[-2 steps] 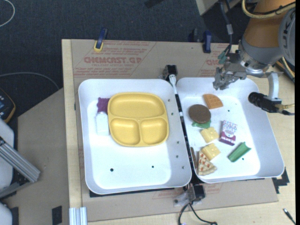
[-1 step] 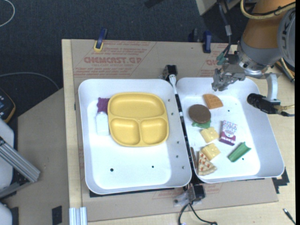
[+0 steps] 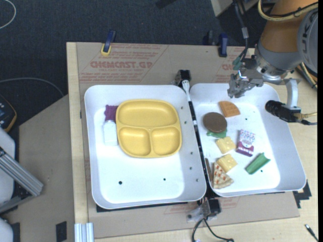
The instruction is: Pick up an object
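— Where's the gripper (image 3: 236,91) now?

— Over the far edge of the right bin (image 3: 282,180), near its back left corner. The grey arm (image 3: 285,29) with the orange band comes in from the right and tips down toward it.

— Open or shut?

— I can't tell from here; the tip is small and dark against the white. Nothing seems to be hanging from it, as far as I can make out.

— And the things to pick?

— All lying in the right bin. An orange cracker-like piece (image 3: 229,108) sits just below the gripper, apart from it. Beside that, a round brown patty (image 3: 215,122) with something green under its edge. Below come two yellow cheese blocks (image 3: 225,144), then a pizza slice (image 3: 220,176) near the front left corner. To the right, a small purple-and-white packet (image 3: 246,141) and a green piece (image 3: 257,164), tilted.

— The left bin?

— The left bin (image 3: 108,185) holds a yellow divided plate (image 3: 148,127), three compartments, lying flat. Tucked against its left side are a purple item (image 3: 111,112) and a white bottle (image 3: 109,133), touching the plate's rim.
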{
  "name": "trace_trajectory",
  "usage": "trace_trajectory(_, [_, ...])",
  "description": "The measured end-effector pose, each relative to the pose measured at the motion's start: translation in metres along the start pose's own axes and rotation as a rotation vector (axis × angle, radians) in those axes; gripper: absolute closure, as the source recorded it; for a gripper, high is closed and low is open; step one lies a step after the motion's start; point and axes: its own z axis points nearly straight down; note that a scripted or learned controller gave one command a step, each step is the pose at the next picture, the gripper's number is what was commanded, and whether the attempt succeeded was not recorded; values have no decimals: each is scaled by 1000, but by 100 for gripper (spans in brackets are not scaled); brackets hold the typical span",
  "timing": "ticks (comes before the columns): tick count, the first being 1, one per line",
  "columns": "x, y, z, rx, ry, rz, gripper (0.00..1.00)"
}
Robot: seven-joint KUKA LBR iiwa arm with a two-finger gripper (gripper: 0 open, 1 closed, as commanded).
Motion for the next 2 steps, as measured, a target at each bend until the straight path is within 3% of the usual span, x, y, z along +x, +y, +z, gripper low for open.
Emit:
trace_trajectory(1, [-17, -10, 1, 1, 0, 3, 100])
trace_trajectory(2, [-11, -17, 1, 2, 1, 1, 100])
